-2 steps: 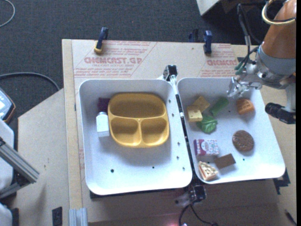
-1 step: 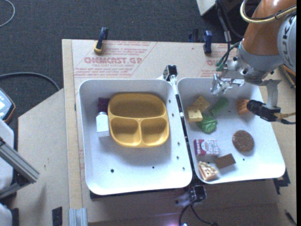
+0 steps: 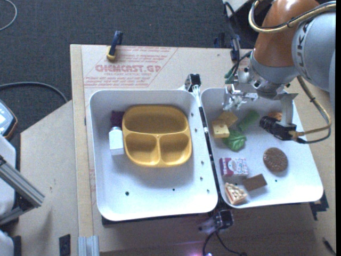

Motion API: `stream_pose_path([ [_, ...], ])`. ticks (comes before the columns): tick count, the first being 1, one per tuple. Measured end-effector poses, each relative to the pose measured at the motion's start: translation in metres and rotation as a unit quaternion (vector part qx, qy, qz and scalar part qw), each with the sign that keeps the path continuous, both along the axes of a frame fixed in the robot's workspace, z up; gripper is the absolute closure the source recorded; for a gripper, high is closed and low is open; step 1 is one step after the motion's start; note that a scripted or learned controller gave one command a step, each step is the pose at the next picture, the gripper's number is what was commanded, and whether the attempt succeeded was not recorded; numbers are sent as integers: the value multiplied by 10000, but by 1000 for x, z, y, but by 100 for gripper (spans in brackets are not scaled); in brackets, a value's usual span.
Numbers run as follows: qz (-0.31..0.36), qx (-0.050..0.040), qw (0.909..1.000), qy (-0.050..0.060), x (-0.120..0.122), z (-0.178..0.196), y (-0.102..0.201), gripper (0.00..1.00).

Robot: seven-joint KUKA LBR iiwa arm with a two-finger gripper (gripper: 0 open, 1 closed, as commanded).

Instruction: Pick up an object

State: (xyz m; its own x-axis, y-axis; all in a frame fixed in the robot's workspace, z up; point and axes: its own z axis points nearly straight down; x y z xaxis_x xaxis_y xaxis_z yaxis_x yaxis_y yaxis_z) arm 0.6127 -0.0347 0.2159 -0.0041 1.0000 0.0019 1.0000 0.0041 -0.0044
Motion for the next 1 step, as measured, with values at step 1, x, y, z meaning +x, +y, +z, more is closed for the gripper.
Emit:
stream_pose_path([
  [1, -15, -13, 10000, -45, 2, 19, -2, 100],
])
